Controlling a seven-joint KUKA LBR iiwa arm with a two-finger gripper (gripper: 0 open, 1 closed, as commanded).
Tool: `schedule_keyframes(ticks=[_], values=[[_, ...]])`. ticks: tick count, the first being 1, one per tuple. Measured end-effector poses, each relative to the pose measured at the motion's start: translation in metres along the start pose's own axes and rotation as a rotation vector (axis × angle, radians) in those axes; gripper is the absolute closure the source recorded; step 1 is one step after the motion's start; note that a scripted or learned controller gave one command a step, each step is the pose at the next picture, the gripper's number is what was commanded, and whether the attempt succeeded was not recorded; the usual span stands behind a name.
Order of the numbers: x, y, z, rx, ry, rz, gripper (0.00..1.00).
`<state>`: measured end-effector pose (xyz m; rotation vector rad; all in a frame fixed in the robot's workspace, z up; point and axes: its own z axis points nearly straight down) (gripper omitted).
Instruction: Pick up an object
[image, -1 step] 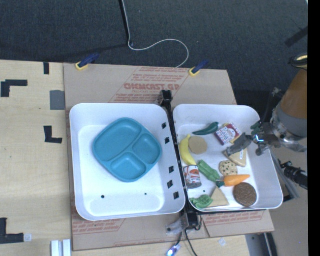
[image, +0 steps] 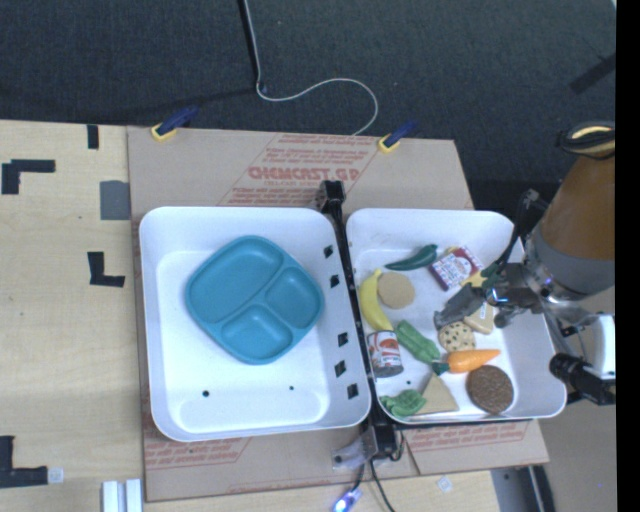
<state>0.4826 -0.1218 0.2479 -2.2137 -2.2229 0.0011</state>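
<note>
Camera view: my gripper (image: 480, 297) low in right bin (image: 520, 405), over cookie (image: 456, 335).
Fingers: spread, pinching nothing.

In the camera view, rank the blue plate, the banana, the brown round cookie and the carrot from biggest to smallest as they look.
1. blue plate, by far
2. banana
3. brown round cookie
4. carrot

Banana and cookie look close in area, so that order is unsure.

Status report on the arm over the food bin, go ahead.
Gripper low over the right bin, grip unconfirmed. Nearest targets: cookie and carrot just below it. Food crowded: banana, brown patty close by. Blue tray sits in the left bin.
</note>
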Motion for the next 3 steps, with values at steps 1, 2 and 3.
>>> schedule_keyframes(ticks=[1, 2, 3], values=[[0.103, 0.001, 0.033, 0.003, 0.001, -0.006, 0.0], [0.158, 0.0, 0.067, 0.004, -0.001, -0.002, 0.0], [0.191, 0.003, -0.074, -0.017, 0.001, -0.004, 0.0]])
